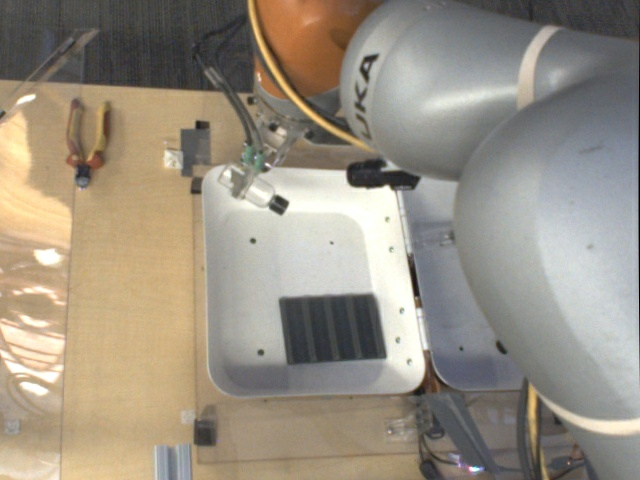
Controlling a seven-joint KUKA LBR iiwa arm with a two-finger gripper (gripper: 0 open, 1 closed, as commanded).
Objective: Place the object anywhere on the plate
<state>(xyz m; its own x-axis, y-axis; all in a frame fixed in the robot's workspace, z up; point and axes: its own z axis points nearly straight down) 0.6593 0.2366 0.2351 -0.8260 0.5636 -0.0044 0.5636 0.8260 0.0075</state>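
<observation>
Looking down, I saw my grey arm point(520, 168) covering the right side, orange band above the wrist, reaching in over the left white bin point(225, 298). The right bin point(450, 308) sat mostly under the arm. A dark ribbed plate point(332, 328) lay flat in the left bin, toward its near edge. Red-handled pliers point(87, 140) lay on the worktop point(120, 318), well apart. The gripper point(255, 183) hung at the bin's far-left corner; the fingers were clamped on a small white-and-black object point(268, 199), away from the plate.
</observation>
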